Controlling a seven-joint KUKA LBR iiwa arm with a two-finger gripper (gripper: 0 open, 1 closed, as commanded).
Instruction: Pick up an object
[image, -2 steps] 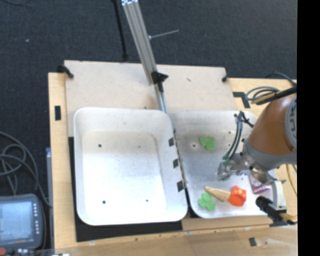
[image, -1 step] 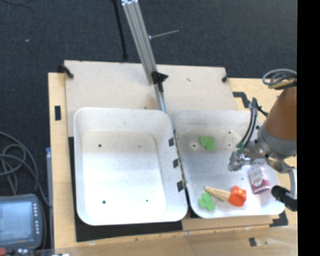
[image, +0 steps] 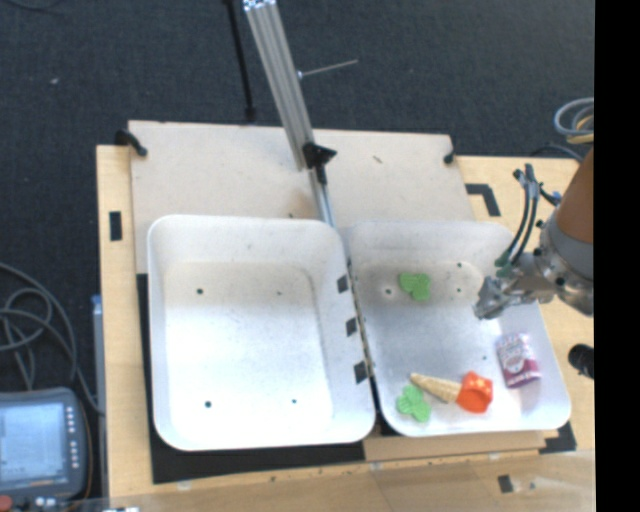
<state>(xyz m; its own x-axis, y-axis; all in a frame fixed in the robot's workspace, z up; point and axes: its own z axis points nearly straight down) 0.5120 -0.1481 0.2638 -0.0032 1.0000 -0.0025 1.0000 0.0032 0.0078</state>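
Grey two-finger gripper (image: 492, 300) hovers right-centre; honestly can't tell its state. Small purple-white crinkly packet (image: 517, 359) just below it, lower right of right white bin (image: 440, 236). Probably light, soft, slippery; pinch across narrow width.

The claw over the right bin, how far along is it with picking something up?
Nothing looks picked up yet. The claw hangs above the right bin, near its right side, with nothing visibly in it. The pink packet, orange piece, cone and two green pieces all lie in the bin. Lowering, grasping and lifting remain.
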